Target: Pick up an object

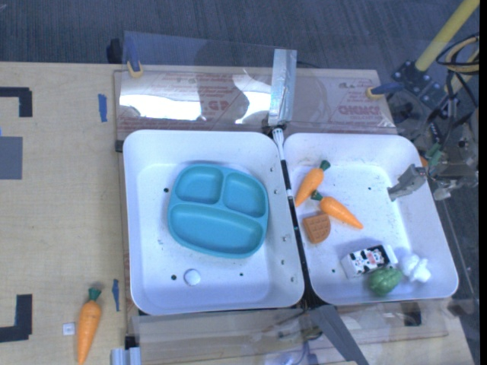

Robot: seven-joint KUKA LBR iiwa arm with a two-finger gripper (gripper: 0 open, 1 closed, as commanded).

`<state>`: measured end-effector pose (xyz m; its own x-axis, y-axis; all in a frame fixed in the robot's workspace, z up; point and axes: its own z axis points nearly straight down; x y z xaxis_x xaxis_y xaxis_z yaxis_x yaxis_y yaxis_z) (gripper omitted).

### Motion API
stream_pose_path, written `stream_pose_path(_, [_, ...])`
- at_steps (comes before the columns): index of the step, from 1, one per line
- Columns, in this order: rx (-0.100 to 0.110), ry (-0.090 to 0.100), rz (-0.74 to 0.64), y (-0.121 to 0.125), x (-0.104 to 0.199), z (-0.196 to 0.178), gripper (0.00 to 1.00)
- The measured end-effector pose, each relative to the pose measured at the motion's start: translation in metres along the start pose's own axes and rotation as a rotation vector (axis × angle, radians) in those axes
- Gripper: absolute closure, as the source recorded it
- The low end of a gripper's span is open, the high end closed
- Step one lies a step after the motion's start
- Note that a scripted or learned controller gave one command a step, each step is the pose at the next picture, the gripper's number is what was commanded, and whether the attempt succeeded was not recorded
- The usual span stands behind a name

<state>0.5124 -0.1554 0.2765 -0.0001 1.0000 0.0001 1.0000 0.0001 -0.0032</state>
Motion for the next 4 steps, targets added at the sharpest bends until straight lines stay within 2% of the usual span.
stream_pose_path(1, [0.001,0.001,-0.065,-0.028,0.063,-0.012,0.00])
stream_pose_path(2, [0.009,0.002,-0.025,0.003,0.069,0.098,0.00])
stream_pose_path(3, [-0.003,-0.001,-0.149,0.046,0.086,0.088,0.00])
stream_pose_path(4, [-0.017,-0.003,-0.195,0.043,0.052,0.176,0.00])
